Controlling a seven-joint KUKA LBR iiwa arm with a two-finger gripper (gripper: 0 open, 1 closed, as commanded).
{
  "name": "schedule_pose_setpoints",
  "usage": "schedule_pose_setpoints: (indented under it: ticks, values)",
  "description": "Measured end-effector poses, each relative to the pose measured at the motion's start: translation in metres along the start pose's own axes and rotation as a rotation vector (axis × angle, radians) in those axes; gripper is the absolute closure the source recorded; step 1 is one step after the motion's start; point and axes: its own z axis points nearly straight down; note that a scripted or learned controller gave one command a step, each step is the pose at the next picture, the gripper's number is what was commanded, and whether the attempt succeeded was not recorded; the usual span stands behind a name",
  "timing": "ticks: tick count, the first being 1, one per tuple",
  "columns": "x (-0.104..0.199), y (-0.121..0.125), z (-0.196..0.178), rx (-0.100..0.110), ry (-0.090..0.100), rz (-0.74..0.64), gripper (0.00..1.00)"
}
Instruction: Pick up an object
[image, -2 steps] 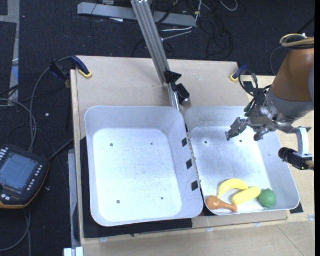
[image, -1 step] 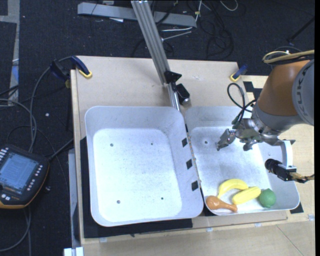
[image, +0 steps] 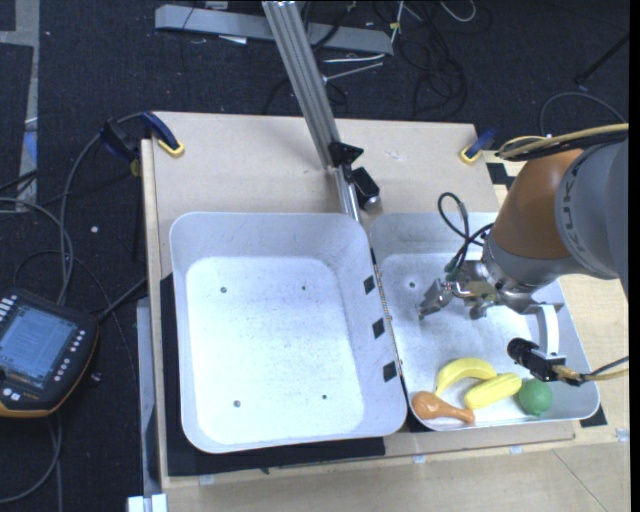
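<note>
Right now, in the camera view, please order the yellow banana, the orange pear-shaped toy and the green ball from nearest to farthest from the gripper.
Measured from the gripper, in the right bin:
1. Yellow banana, directly below it.
2. Orange pear-shaped toy, at the bin's front edge.
3. Green ball, in the front right corner.

Matt white plastic bins (image: 270, 245) — speckled, scuffed — on a pale wooden bench (image: 250, 165).

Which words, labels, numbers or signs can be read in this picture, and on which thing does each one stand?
No text can be read.
Handheld pendant on the floor: its lit screen shows rows of marks, too small and blurred to read.
Left bin, right bin, bench: no print visible.
Arm: no legible label or brand.
Bananas, green ball, orange toy: no markings.
</note>
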Motion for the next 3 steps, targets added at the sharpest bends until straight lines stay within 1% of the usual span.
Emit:
schedule_pose_setpoints:
  ticks: [1,2,3]
  values:
    - [0.0,0.0,0.011,-0.005,-0.001,0.0,0.0]
    - [0.0,0.0,0.0,-0.006,-0.001,0.0,1.0]
    - [0.0,-0.005,-0.044,-0.009,-0.001,0.0,1.0]
